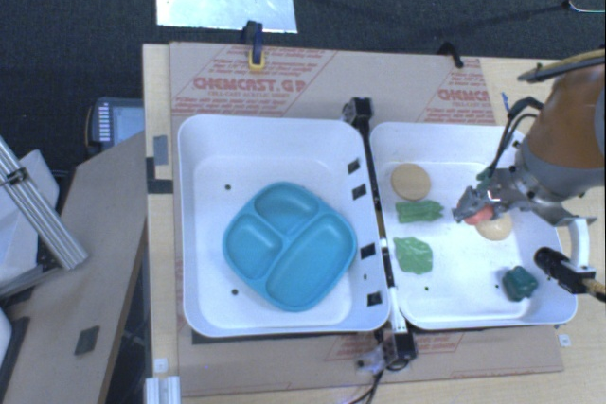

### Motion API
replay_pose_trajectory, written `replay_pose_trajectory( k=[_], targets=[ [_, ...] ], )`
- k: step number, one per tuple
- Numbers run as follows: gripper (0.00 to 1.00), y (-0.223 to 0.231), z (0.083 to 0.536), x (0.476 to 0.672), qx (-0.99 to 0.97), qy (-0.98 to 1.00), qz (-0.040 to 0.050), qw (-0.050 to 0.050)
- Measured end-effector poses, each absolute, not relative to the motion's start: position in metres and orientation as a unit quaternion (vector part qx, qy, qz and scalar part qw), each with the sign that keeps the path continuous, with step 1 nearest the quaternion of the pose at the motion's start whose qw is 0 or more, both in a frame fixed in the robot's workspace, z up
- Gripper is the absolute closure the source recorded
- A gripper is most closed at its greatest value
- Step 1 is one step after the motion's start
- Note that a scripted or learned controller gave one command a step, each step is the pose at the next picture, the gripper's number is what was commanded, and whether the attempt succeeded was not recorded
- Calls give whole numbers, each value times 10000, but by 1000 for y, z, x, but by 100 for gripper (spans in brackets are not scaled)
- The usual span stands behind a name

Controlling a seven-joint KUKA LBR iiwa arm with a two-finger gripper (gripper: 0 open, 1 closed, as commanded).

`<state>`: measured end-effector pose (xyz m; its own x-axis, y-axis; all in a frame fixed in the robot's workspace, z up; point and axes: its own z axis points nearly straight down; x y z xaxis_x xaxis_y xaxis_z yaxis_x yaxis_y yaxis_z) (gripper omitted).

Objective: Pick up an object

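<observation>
1. You are at the reach-and-grasp step: the pincer (476,206) hangs low in the right bin (445,307), at the right of the frame, directly over or against a small pale orange piece (496,226).
2. I cannot tell whether the pincer is wide or narrow; its tip is a blur of grey and red, and nothing is plainly between its tips, so do not count the piece as held.
3. The likely target, that pale orange piece, lies just below and right of the pincer, partly hidden by it. It looks small, rounded and smooth; I judge it could roll or slip aside if pinched off-centre.
4. Other choices lie in the same bin: a tan round disc (411,181) toward the upper left, a green strip (418,212) just beneath it, a green lump (413,254) lower down, and a dark teal piece (519,282) at the lower right.
5. The left bin (204,203) carries a blue divided plate (289,245), well apart from the arm.
6. Your next move, as I judge it, calls for a centred close on the orange piece, then a straight lift to confirm it comes up off the bin floor.
</observation>
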<state>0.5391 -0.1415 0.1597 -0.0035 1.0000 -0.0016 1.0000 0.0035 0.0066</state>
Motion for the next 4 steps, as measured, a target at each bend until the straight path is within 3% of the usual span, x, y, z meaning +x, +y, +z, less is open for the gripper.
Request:
replay_pose_trajectory(
  k=[2,4],
  targets=[
    [100,-137,272,558,7054,7088,16,30],
    [100,-29,265,580,7041,7101,14,9]
  ],
)
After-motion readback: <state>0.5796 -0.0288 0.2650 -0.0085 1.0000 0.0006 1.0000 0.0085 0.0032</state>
